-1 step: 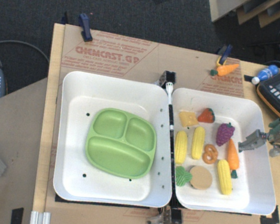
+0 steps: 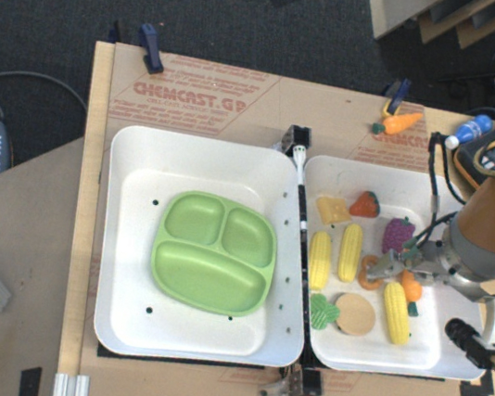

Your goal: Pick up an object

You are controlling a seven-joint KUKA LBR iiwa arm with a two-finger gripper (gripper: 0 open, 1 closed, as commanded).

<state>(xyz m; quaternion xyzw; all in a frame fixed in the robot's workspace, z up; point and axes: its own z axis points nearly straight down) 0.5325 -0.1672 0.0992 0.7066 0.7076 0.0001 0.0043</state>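
You see the gripper (image 2: pixel 398 262) low in the right bin (image 2: pixel 417 362) | tip among toy corn cobs (image 2: pixel 396 311); beside purple grapes (image 2: pixel 398 234) | grip state: cannot tell

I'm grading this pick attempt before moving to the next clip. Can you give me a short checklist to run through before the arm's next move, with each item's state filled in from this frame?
1. Gripper is down inside the right bin, among the toy food: ok.
2. One clear target: cannot tell; the purple grapes, an orange ring-shaped piece and a corn cob all crowd the fingertips.
3. Something held between the fingers: cannot tell; too small and cluttered.
4. Finger opening: cannot tell.
5. Neighbours out of the lift path: not ok; the small orange piece and the corn cob lie right beside the gripper.
6. Green divided plate in the left bin sits apart from the action: ok.
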